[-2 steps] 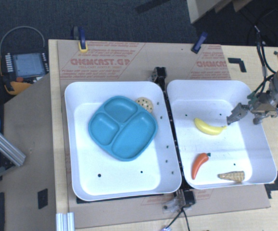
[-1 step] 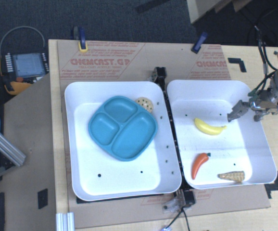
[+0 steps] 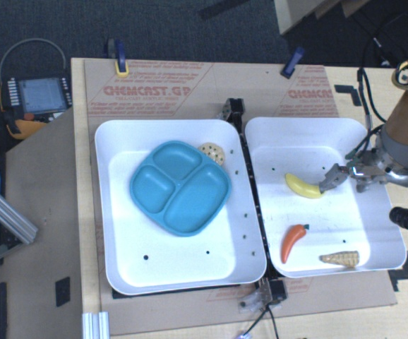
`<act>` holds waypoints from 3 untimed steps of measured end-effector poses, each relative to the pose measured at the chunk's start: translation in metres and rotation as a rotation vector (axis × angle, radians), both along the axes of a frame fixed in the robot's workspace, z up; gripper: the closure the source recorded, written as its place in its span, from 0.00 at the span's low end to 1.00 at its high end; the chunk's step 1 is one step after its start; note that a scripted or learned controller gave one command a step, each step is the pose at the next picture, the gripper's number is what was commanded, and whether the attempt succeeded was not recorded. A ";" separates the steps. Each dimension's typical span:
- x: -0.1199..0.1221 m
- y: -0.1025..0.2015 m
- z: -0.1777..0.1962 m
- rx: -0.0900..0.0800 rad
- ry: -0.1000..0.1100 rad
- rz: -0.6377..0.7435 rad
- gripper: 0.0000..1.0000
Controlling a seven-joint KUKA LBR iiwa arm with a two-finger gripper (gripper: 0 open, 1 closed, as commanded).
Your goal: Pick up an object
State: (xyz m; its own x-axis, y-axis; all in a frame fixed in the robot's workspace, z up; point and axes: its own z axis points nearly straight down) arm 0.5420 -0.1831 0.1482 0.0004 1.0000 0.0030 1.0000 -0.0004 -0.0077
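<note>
Right bin (image 3: 260,189): gripper (image 3: 333,178) is seen low, just right of a yellow banana (image 3: 302,186), one finger tip close to its end; contact cannot be judged. Finger spread cannot be told. An orange chili pepper (image 3: 294,241) and a tan cone (image 3: 340,259) are noted nearer the front. Left bin (image 3: 112,210): a blue divided plate (image 3: 181,187), with a cookie (image 3: 212,152) at its rim.

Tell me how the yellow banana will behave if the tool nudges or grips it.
The banana looks like smooth toy plastic, so probably light, stiff and slippery. Its curve suggests it may spin or rock when nudged by the tool beside it.
</note>
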 end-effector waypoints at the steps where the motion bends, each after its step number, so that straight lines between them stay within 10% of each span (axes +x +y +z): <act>1: -0.006 0.000 -0.059 -0.002 -0.006 0.000 0.00; 2: -0.006 0.000 -0.064 -0.001 -0.004 0.000 0.00; 3: -0.005 0.000 -0.053 -0.003 -0.007 0.000 1.00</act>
